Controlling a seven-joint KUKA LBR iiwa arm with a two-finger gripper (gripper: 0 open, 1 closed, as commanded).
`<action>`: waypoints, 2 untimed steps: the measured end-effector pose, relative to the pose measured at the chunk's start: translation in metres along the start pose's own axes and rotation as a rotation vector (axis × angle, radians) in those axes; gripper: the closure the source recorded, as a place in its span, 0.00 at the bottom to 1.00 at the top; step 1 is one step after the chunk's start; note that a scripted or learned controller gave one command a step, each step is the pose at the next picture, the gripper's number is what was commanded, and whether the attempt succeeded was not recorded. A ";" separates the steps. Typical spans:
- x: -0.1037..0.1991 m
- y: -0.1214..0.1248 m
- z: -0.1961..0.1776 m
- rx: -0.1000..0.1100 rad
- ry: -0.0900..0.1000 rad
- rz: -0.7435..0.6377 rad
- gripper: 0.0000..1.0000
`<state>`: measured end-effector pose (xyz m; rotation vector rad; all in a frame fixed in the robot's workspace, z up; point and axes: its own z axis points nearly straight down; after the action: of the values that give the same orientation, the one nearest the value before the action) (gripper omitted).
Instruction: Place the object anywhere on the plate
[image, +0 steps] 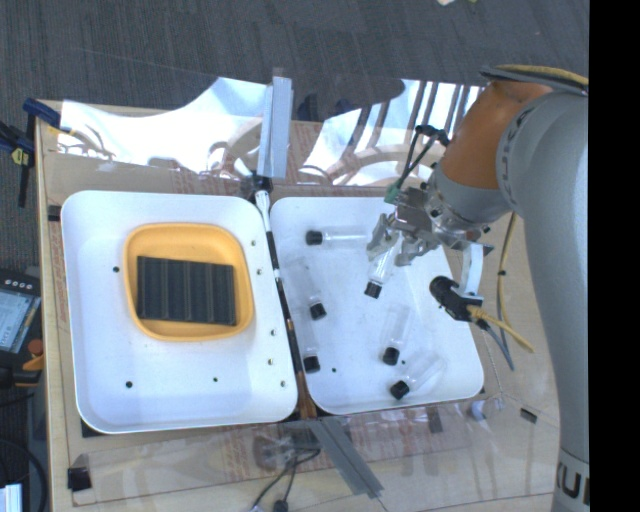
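The surface (420, 455) carries two shallow white bins side by side. The left bin (90, 350) holds a yellow plate (140, 250) with rounded corners; a dark ribbed insert (188, 290) lies flat in the plate's centre. The plate sits toward the far half of the left bin, apart from all of the bin's walls.

The right bin (340, 385) holds several clear vials with black caps, scattered and lying on their sides. One vial (335, 238) lies near the far left corner of the right bin. A second black cap (317, 310) lies near the left wall, roughly midway along it, and a third (310, 364) lies near the left wall toward the near edge. Two more vials lie in the near right part of the bin: one (395, 340) with its cap pointing toward the near edge, another (412, 381) just beside the near right corner.

The arm (530, 170) enters over the far right corner of the right bin. The gripper (388, 246) hangs over the far right part of that bin, its fingers narrow and closed around a clear vial (379, 270). This held vial is tilted, its black cap pointing down and toward the near edge, with its upper end between the fingers. Whether its cap touches the bin floor cannot be determined. The held vial is over the right bin, well apart from the plate.
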<state>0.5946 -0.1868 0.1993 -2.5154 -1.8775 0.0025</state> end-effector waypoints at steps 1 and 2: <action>0.000 0.000 0.000 0.000 0.000 0.000 0.00; -0.012 -0.050 -0.019 0.001 0.000 -0.454 0.00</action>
<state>0.5433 -0.1837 0.2184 -2.0282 -2.3943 0.0029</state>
